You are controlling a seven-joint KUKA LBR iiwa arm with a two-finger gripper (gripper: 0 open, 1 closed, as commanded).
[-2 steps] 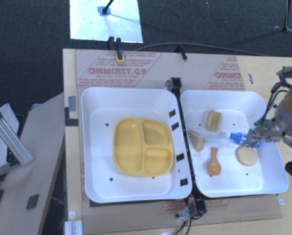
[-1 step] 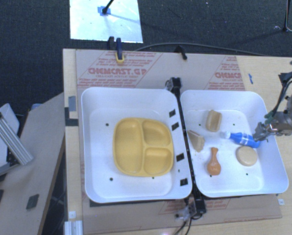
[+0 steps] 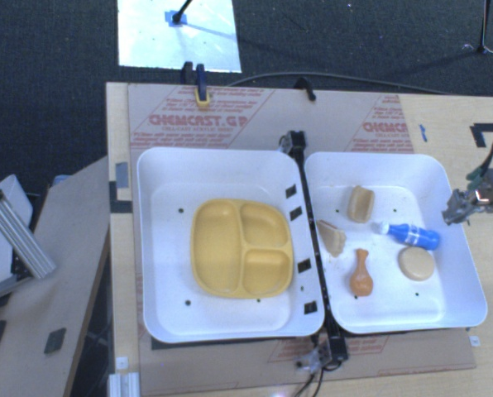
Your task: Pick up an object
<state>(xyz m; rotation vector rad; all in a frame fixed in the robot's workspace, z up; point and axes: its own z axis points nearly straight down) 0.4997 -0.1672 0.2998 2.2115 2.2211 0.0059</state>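
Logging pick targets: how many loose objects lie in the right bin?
5: tan block at the back, beige wedge left, blue-and-white tube right, round cream disc front right, orange drumstick-shaped toy front.

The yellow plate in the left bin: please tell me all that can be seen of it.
The yellow plate is a rounded-square tray, apparently of matte plastic, divided by raised ridges into three compartments: one large on its left side and two smaller on its right. All three hold nothing. It lies flat and face up on the floor of the left bin, slightly right of the bin's centre, its right edge near the wall that divides the two bins. It touches nothing but the bin floor.
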